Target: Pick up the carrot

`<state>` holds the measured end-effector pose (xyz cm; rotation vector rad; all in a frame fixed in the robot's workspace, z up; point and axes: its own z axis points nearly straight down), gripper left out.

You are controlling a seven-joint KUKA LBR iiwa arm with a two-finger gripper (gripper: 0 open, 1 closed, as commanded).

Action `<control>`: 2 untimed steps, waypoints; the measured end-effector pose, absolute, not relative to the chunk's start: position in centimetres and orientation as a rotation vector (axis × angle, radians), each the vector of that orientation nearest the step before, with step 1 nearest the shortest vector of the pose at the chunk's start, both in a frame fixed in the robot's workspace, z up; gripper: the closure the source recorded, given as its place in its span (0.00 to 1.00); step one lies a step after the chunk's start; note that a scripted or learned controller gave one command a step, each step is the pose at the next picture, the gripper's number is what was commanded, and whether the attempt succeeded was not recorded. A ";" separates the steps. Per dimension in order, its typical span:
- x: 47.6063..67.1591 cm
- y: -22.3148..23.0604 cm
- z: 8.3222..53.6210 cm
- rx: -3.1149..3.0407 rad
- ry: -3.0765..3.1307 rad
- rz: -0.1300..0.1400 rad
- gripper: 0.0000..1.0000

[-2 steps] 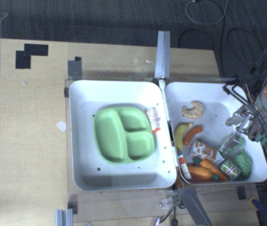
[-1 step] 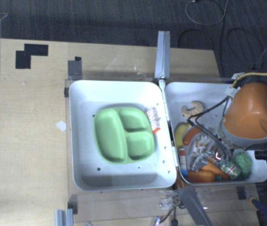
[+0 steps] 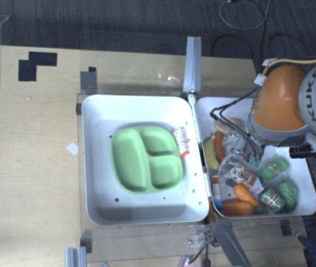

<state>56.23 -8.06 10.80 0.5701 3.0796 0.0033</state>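
The carrot [image 3: 245,194] is a small orange tapered piece lying near the front of the right bin [image 3: 311,204]. It sits between a printed carton [image 3: 241,176] and a longer orange-brown piece [image 3: 237,207]. My gripper [image 3: 235,157] hangs below the orange wrist band, low over the middle of that bin. It is just behind the carton and a short way behind the carrot. Cables and metal parts hide its tips. I see nothing held in it.
Around the carrot lie a labelled can [image 3: 271,199], two green broccoli-like pieces [image 3: 274,170] [image 3: 289,192], a yellow banana [image 3: 210,152] and a reddish item [image 3: 219,143]. The left bin [image 3: 99,204] holds a green divided tray [image 3: 147,158] with a red-and-white packet [image 3: 181,141] at its edge.
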 end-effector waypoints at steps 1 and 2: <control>49.4 -9.3 9.2 0.437 3.086 0.003 0.00; 49.6 -9.1 10.4 0.436 3.083 0.006 1.00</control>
